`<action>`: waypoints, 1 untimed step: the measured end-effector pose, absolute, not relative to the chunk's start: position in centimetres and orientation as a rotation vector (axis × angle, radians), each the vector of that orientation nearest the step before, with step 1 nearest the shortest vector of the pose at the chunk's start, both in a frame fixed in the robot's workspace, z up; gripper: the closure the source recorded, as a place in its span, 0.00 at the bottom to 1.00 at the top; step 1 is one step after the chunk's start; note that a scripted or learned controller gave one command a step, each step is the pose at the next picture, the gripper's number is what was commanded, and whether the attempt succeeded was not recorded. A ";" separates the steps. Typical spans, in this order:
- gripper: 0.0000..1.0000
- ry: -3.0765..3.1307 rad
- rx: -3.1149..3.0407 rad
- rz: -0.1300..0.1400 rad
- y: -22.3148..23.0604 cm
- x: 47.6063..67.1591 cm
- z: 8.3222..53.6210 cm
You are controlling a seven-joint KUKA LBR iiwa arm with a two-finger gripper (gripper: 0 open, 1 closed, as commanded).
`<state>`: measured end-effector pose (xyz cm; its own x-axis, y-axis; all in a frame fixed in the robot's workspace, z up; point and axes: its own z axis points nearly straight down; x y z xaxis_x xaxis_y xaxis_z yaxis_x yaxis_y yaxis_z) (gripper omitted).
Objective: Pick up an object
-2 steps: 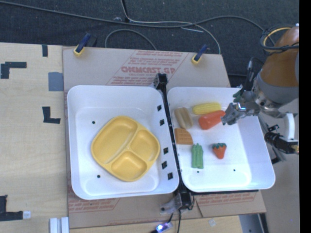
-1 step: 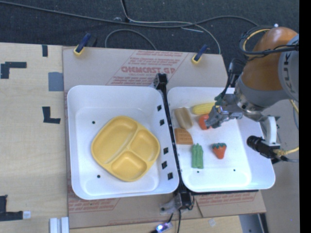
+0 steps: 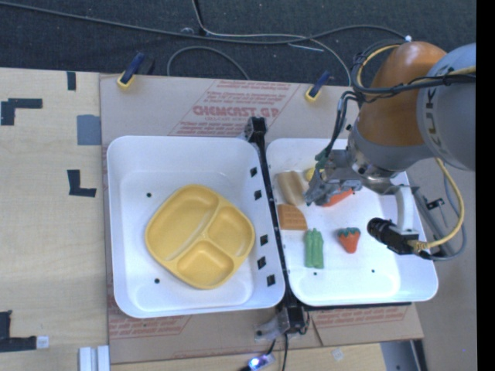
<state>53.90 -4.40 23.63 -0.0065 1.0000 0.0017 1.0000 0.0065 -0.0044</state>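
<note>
While the grey two-finger gripper (image 3: pixel 323 189) hangs low over the right white plastic bin (image 3: pixel 387 286), a small orange-red toy piece (image 3: pixel 339 199) lies just beside its tips, on the arm's side, long axis slanting. Whether it sits between them, touching or apart, I cannot tell. A green ridged toy vegetable (image 3: pixel 313 248) lies near, toward the bin's front edge.

My gripper (image 3: pixel 323 190) hangs in the upper left of the right bin (image 3: pixel 402 284), crowded by a tan piece (image 3: pixel 291 184), brown block (image 3: pixel 291 218) and orange-red piece (image 3: pixel 339 199). Lower down, the green toy (image 3: pixel 313 248) and strawberry (image 3: pixel 349 239) stand apart, with bare floor toward the lower right.
</note>
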 end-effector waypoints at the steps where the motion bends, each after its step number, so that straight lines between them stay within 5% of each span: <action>1: 1.00 -2.225 -2.211 0.006 0.9 52.7 23.3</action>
